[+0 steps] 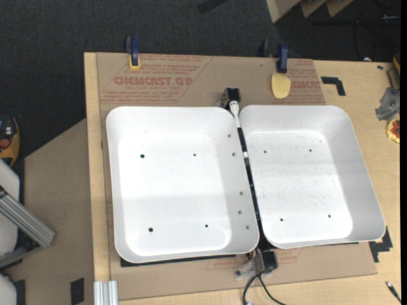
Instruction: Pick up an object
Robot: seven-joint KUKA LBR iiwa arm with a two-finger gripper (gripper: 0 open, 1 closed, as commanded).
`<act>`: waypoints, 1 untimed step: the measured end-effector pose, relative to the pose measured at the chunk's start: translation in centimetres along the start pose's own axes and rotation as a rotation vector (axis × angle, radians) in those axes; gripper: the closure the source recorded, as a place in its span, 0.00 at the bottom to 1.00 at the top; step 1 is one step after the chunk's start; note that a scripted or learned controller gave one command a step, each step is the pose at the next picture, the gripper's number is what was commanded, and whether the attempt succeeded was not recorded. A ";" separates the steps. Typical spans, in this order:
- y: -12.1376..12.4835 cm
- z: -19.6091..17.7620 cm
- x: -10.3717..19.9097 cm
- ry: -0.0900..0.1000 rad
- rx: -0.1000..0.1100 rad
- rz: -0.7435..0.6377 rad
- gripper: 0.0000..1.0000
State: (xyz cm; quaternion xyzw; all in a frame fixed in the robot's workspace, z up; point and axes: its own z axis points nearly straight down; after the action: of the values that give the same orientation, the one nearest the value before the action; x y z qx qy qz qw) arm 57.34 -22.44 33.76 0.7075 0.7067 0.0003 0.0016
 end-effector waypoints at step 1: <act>-3.4 -1.6 0.1 0.002 0.003 -0.001 1.00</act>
State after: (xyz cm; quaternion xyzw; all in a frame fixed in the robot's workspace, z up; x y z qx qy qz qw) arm 53.99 -22.34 35.37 0.7072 0.7070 -0.0001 -0.0004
